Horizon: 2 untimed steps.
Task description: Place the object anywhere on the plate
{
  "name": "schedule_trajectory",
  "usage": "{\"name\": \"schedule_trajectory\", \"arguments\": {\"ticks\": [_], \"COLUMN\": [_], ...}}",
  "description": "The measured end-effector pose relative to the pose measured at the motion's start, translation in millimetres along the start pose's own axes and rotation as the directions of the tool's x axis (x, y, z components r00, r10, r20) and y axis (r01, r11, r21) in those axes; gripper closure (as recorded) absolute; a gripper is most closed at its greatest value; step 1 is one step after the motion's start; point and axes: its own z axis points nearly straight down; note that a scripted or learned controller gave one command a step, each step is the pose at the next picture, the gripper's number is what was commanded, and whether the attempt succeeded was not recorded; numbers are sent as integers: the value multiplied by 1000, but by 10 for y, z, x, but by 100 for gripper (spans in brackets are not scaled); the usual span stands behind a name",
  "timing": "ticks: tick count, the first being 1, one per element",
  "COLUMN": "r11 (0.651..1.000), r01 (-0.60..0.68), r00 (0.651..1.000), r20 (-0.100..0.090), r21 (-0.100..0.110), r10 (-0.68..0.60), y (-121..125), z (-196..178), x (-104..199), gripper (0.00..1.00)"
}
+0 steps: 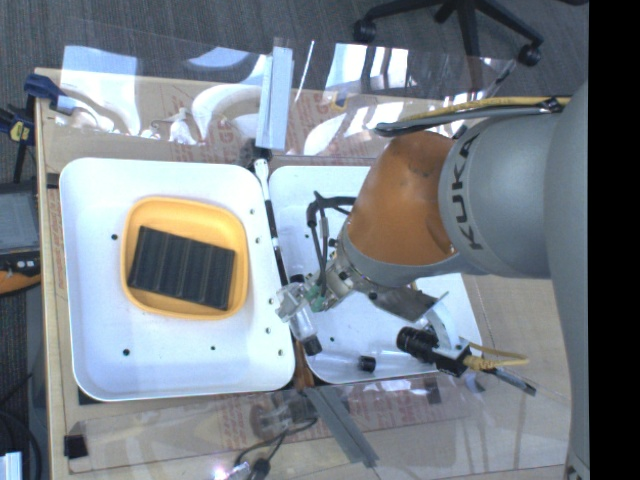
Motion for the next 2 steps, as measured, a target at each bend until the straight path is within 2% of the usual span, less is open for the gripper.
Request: {"name": "schedule_trajectory", "arguments": {"ticks": [1,2], "r11": [987,987], "r01": [162,161], "r00": [987,987], "r20": [2,3], "r21": [-1,-1], "r10": [-162,-161], "y": [878,876], "z": [0,0], "x": [158,154], "gripper": [100,0]}}
